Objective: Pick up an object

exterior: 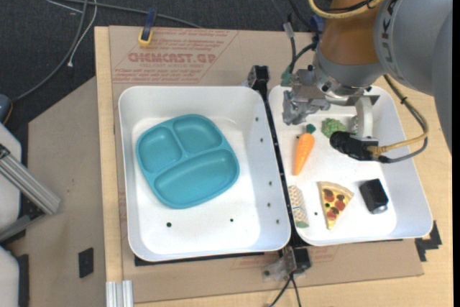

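My gripper (300,110) hangs low over the far left part of the right bin (410,226), under the arm's orange band. Just below it lies an orange carrot (303,153) with its green top pointing at the gripper. A small green broccoli piece (332,127) sits to the right of the carrot top. A toy pizza slice (335,203) and a black block (374,195) lie near the bin's front. A patterned packet (297,206) rests along the bin's left wall. I see nothing held in the gripper.
The left bin (144,226) holds a teal divided plate (188,159). The bins' shared wall (277,154) runs just left of the carrot. A black cable fitting (353,144) on the arm hangs over the right bin's middle. Loose wires lie on the floor beyond the bench.
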Robot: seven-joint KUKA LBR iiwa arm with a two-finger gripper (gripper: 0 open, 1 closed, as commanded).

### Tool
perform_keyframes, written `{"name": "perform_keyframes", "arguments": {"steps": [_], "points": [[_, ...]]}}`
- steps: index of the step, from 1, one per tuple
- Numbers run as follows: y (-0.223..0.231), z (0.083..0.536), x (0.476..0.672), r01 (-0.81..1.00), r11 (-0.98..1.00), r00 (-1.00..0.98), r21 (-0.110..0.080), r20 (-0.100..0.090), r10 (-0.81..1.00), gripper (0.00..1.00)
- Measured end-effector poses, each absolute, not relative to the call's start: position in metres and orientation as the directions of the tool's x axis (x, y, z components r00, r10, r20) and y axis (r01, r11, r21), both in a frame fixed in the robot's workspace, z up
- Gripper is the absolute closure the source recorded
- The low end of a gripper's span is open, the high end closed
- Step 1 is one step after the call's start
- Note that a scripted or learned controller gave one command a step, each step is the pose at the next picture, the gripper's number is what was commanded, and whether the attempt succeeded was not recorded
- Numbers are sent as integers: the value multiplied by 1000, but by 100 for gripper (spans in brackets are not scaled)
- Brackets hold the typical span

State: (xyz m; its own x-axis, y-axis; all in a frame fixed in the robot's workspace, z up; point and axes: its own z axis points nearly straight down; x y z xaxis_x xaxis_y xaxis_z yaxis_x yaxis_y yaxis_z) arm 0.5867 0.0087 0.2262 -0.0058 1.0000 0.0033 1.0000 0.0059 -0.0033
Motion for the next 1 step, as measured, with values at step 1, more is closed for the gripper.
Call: {"name": "perform_keyframes", "arguments": {"steps": [1], "points": [[55,230,586,1000,6,-6,0,3,1000,100]]}}
